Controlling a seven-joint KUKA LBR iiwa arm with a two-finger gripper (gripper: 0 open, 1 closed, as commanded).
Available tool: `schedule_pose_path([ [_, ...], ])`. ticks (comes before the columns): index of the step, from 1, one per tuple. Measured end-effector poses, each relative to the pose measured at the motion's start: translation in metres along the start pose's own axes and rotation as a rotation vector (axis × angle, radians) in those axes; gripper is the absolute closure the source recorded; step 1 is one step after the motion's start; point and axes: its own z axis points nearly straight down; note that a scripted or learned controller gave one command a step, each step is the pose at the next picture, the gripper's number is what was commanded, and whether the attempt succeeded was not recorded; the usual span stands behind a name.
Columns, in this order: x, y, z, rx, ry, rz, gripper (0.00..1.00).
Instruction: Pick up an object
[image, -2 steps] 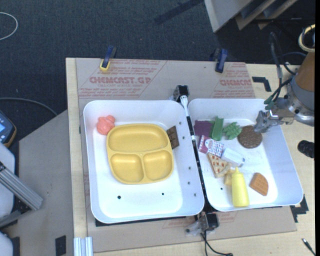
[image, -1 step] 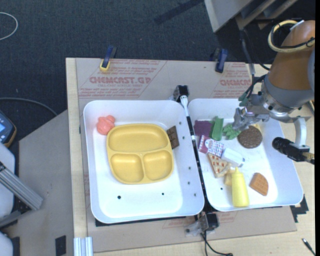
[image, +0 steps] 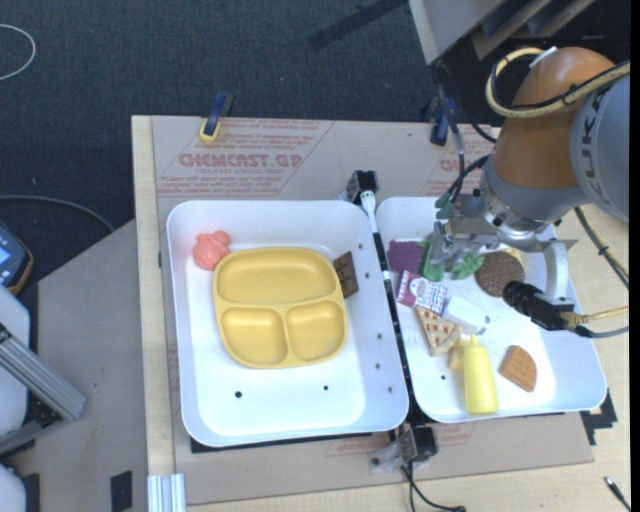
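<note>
My gripper (image: 452, 243) hangs low over the back of the right bin (image: 580, 395), directly above a green leafy toy (image: 441, 264) that pokes out on both sides beneath it. Whether it touches the toy is hidden by the gripper body. Close around it lie a purple piece (image: 404, 254), a pink-and-white packet (image: 424, 293) and a round brown cookie (image: 498, 271). Further forward are a waffle wedge (image: 435, 331), a yellow squeeze bottle (image: 480, 376) and an orange-brown bread piece (image: 518, 367).
The left bin (image: 190, 390) holds a yellow divided plate (image: 280, 305), a pink toy (image: 210, 249) at its back left and a small brown block (image: 346, 273) by the plate's right edge. The arm's black cable fitting (image: 530, 303) juts over the right bin.
</note>
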Motion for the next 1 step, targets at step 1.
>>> schedule_pose_path([
  [1,0.0473,0.0064,-0.0101,-0.006,-0.001,0.0,1.0],
])
